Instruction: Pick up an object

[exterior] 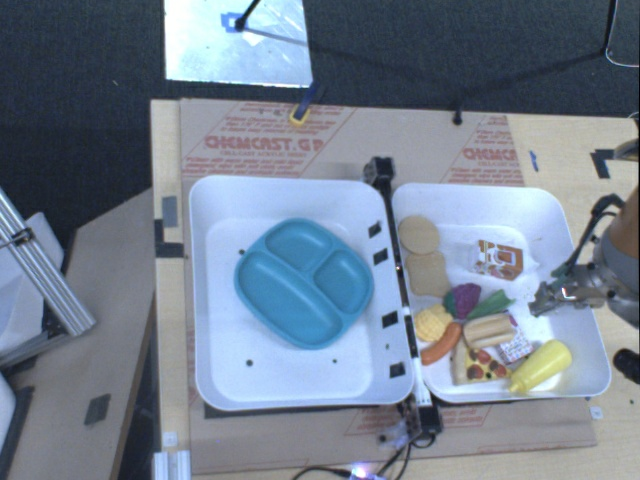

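Observation:
The right bin point(560, 213) holds a pile of toy food. There is a round tan biscuit point(418, 234), a tan slice point(427, 272), a white packet with orange print point(497, 258), a purple vegetable point(464, 299), a yellow corn piece point(432, 322), a carrot point(441, 344), a hot dog point(488, 329), a pizza slice point(478, 369) and a yellow bottle point(541, 365). My gripper point(553, 297) hangs low over the right side of this bin, just right of the pile and above the yellow bottle. I see nothing held in it.
The left bin point(215, 358) carries a blue divided plate point(303, 282). A black divider with clips point(393, 288) runs between the bins. Brown cardboard point(260, 138) lies under both, and a metal frame point(35, 268) stands at the far left.

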`<act>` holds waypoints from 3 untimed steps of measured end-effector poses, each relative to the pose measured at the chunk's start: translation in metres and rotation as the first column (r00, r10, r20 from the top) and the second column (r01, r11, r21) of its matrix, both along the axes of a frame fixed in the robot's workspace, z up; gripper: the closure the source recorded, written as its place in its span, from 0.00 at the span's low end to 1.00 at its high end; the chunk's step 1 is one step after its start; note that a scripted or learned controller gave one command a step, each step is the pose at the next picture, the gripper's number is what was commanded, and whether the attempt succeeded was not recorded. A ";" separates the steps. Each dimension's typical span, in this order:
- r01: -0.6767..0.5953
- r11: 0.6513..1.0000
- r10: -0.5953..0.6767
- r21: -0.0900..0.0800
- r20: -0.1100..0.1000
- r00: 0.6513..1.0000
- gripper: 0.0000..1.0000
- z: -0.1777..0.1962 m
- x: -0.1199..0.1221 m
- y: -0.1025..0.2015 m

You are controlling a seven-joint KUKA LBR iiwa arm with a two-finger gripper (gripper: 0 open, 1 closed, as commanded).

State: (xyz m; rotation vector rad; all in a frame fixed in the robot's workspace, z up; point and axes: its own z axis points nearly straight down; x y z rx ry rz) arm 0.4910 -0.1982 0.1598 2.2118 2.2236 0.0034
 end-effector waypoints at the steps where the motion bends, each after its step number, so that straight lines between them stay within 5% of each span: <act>1: 0.000 1.000 0.000 0.000 0.002 1.000 1.00 0.060 -0.005 0.005; 2: 0.001 1.000 -0.001 0.001 -0.002 1.000 1.00 0.065 -0.004 0.005; 3: -0.005 1.000 0.005 0.003 -0.002 1.000 1.00 0.065 0.017 0.066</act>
